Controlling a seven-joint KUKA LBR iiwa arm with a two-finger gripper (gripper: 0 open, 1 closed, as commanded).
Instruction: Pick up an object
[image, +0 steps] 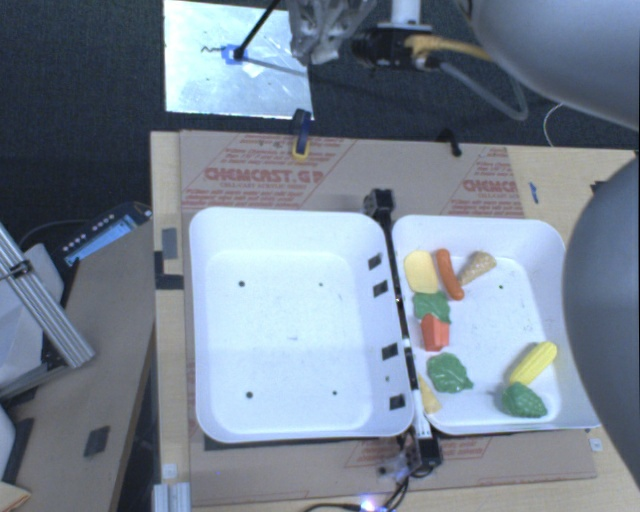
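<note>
Yellow corn cob (531, 362) lies apart in the right bin (545, 240) — easiest target; hand (322, 35) high, grip state indeterminable.

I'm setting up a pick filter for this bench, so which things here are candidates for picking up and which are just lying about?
For the job, all in the right bin:
corn cob
carrot
yellow piece
red and green piece
leafy green piece
round green piece
tan piece

Lying about:
left bin
yellow clamp
cardboard sheet
</note>
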